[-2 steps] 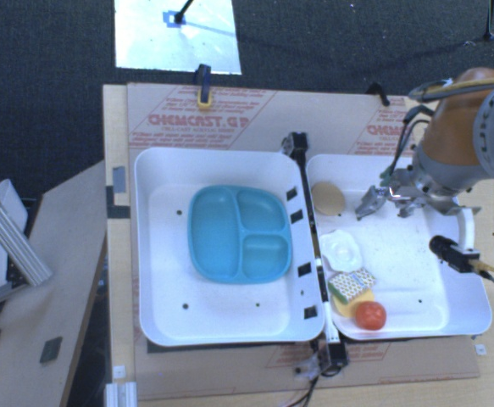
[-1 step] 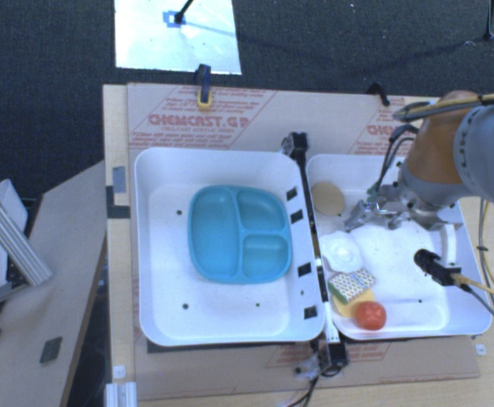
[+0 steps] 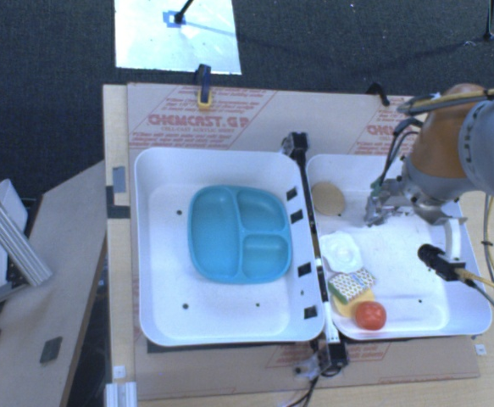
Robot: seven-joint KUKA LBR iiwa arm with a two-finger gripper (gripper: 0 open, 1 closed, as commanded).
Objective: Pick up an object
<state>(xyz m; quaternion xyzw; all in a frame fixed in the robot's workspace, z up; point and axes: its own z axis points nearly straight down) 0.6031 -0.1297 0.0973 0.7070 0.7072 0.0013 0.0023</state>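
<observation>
The right bin (image 3: pixel 458 308) holds a tan round disc (image 3: pixel 328 198) at its back left, a white crumpled piece (image 3: pixel 341 251) near the middle, a checkered block (image 3: pixel 352 282) lying on something yellow (image 3: pixel 358 300), and a red tomato-like ball (image 3: pixel 369 315) at the front. My gripper (image 3: pixel 380 211) hangs low over the back of this bin, just right of the tan disc and apart from it. Nothing shows in its grasp.
A blue divided plate (image 3: pixel 238 233) lies in the left bin (image 3: pixel 158 295). A black divider with clips (image 3: pixel 308 227) runs between the bins. A black fitting with a yellow cable (image 3: pixel 441 263) sits over the right bin's right side.
</observation>
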